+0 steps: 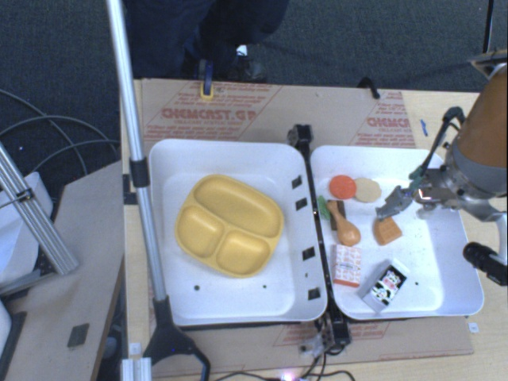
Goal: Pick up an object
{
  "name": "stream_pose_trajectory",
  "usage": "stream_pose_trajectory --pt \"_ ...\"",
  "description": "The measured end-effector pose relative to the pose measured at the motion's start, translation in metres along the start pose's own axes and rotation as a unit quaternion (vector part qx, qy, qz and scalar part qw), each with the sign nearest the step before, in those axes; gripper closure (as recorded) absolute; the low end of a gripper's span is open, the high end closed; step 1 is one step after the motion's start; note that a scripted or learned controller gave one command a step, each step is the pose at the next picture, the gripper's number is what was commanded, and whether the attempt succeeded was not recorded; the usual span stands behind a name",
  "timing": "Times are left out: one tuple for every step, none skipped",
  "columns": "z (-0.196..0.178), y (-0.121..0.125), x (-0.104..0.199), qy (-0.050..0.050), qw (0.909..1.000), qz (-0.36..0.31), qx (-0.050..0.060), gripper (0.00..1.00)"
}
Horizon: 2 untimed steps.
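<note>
Both shallow white bins [238, 159] sit loaded on the tabletop, and the gripper [394, 205], its state impossible to tell, hovers just above the small orange block [388, 232], nothing lifted yet.

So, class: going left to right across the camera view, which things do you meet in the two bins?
Yellow divided tray → wooden spoon → orange block → gripper. The red disc, beige disc, packet and small box overlap these in the order, so I leave them out.
</note>
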<state>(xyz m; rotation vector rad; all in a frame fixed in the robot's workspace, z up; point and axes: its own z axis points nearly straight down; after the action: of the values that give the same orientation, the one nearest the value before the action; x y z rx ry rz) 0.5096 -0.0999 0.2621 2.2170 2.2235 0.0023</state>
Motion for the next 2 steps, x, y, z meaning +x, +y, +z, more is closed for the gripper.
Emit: stream_pose_trajectory --pt "-0.011 0.001 0.0 0.0 1.0 -0.001 -0.002 1.0" --pt "-0.079 0.018 0.093 0.001 1.0 -0.005 -0.004 1.0"
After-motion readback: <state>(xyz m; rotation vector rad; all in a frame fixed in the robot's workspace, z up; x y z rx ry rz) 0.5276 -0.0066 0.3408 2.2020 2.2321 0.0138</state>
